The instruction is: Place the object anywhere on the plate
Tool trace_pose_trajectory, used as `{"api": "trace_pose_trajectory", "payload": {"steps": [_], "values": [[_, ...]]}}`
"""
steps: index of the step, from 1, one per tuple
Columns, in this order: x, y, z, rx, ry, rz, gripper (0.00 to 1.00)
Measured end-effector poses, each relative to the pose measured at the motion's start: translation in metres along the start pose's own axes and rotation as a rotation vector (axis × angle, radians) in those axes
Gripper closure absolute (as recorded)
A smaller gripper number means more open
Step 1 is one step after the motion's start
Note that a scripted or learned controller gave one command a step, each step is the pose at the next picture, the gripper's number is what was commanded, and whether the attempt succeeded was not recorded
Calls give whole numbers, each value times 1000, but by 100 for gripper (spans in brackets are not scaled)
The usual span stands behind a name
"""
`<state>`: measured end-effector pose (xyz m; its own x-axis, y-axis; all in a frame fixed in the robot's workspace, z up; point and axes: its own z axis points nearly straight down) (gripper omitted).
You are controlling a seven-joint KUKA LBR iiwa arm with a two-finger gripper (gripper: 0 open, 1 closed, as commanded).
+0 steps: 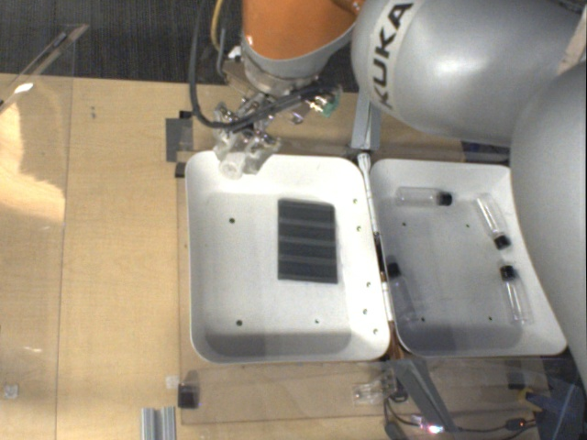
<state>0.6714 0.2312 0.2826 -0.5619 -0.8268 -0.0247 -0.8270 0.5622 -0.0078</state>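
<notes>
A dark ribbed rectangular plate lies flat in the middle of the left white bin. My gripper hangs over that bin's far left corner, well up and left of the plate, under the orange wrist band. Something pale and translucent shows at its tip, but I cannot make out what it is. Clear tubes with black caps lie in the right bin: one near the back, one at the right, one further forward.
The arm's big grey body covers the top right and hangs over the right bin's right side. A small black piece sits by the wall between the bins. Another clear tube lies on the bench in front of them.
</notes>
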Motion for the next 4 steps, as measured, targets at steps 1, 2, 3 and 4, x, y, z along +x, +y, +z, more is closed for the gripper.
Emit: {"api": "trace_pose_trajectory", "payload": {"steps": [1, 2, 3, 4], "values": [[1, 0, -75, -6, 10, -449, 100], [8, -4, -50, -14, 10, -948, 100], [-4, 5, -39, -18, 5, -1642, 100], [10, -4, -21, -18, 10, -1222, 100]]}}
